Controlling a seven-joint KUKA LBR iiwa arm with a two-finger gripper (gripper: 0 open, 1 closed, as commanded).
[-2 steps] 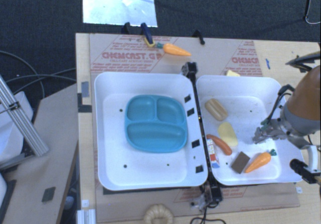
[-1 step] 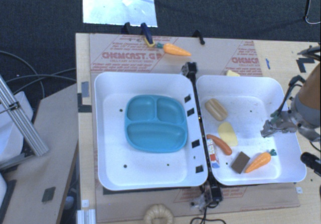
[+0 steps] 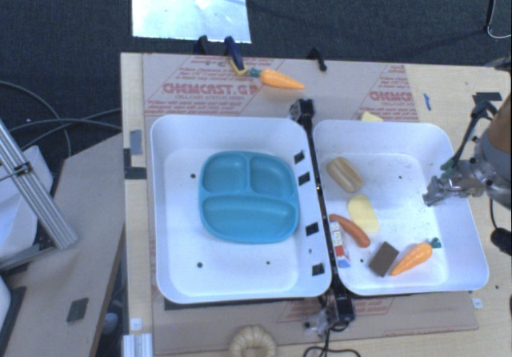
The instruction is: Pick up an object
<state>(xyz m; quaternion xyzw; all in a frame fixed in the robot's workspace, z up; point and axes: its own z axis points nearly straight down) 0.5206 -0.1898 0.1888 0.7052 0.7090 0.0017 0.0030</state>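
In the camera view, the claw (image 3: 436, 191) is seen at the right rim of the right bin (image 3: 416, 139), held above the bin floor with nothing between its fingers; whether those fingers are spread wide or narrowed cannot be told at this size.

Several candidates for picking are gathered in the right bin's lower left part: a tan bread roll (image 3: 345, 174), a pale yellow rounded piece (image 3: 362, 214), a red-orange sausage (image 3: 350, 230), a small brown block (image 3: 384, 258) and an orange carrot (image 3: 413, 258) with a green tip. The carrot lies nearest the claw. It is judged to be light, stiff moulded plastic, smooth and somewhat slippery, tapering; a hold across its thicker middle would be safest.

A blue compartment plate (image 3: 246, 197), glossy and rounded, is set in the left bin (image 3: 172, 187). A second carrot (image 3: 278, 80) lies on the desk (image 3: 360, 83) behind the bins.
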